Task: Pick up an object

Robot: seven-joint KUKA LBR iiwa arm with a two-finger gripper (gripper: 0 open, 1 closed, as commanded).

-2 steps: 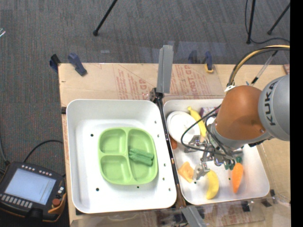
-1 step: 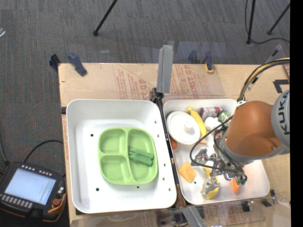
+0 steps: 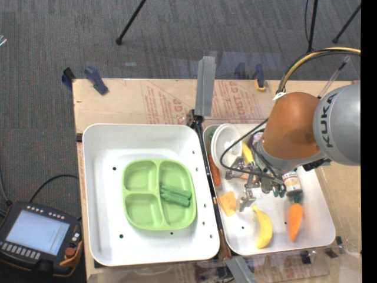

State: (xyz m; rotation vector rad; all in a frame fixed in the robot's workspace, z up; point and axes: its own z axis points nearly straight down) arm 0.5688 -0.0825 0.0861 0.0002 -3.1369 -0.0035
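A plywood bench [image 3: 135,99] seen from above carries two shallow white bins side by side.

The left bin [image 3: 100,158] holds a light green divided plate [image 3: 141,208] with three compartments. A small dark green piece [image 3: 175,194] lies in the plate's right compartment, reaching across the divider at the plate's middle.

The right bin [image 3: 318,217] is more crowded. The grey and orange arm [image 3: 294,128] reaches in from the right and covers much of the bin's far half. Its gripper [image 3: 250,193] hangs low over the middle of this bin. Whether it is open or closed cannot be told from this angle, and nothing can be seen in its grasp.

A white bowl [image 3: 222,143] sits in the far left corner of the right bin. A yellow banana [image 3: 264,229] lies near the near edge, just nearer than the gripper. An orange carrot [image 3: 295,220] with a green top lies to the banana's right. A slim orange-red piece [image 3: 215,174] lies along the bin's left wall. An orange wedge [image 3: 227,203] sits just left of the gripper. A small jar [image 3: 291,184] with a pale label stands just right of the gripper, beside the carrot's top. A small yellow piece [image 3: 247,153] shows beside the bowl, partly under the arm.
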